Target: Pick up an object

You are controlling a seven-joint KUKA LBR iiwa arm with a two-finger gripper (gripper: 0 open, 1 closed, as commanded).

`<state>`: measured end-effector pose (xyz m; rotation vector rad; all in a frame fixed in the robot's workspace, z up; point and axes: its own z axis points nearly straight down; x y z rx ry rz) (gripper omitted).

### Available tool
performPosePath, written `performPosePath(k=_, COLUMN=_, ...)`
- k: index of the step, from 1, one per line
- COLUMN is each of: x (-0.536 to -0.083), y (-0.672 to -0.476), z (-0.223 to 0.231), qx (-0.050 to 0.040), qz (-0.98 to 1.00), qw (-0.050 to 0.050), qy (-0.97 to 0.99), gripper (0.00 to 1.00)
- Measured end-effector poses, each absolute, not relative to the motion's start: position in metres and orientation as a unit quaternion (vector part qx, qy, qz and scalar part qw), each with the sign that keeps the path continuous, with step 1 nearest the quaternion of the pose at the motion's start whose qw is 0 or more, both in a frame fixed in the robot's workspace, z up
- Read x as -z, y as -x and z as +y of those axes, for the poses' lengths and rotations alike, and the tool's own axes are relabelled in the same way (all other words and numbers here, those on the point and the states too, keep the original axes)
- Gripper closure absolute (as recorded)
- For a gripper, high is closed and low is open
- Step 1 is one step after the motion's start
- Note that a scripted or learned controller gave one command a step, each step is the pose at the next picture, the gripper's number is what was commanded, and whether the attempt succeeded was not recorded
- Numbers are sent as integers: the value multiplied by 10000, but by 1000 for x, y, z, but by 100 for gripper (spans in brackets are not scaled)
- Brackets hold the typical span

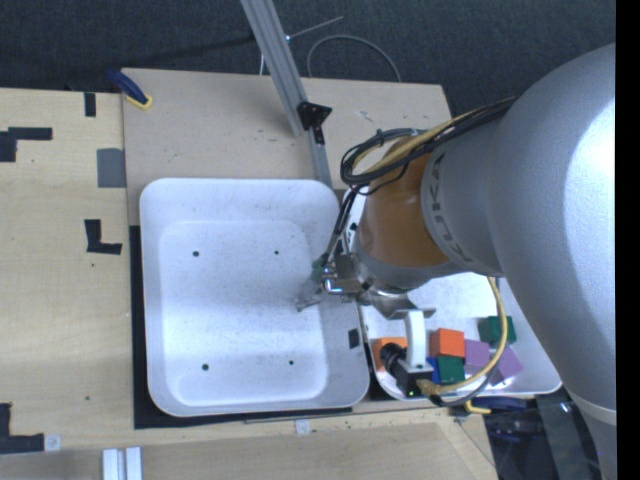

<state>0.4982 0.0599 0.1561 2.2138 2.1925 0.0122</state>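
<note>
1. Hovering over the seam between the bins, the gripper (325, 290) hides its grip; I cannot tell.
2. Blocks (450, 353) sit in the right bin (530, 368), near side; descending blind risks missing them.

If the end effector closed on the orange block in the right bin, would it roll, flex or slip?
The orange block looks boxy with flat faces, so it probably would not roll. It appears solid, so likely stiff rather than floppy. It sits packed against a green block and a purple piece, so a push may shove those neighbours too.
</note>
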Motion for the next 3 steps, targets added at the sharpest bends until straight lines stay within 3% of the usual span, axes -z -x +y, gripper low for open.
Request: performPosePath(k=3, x=-144, y=-504, z=67, qx=-42, qz=6996, qw=225, qy=-7142, gripper=0)
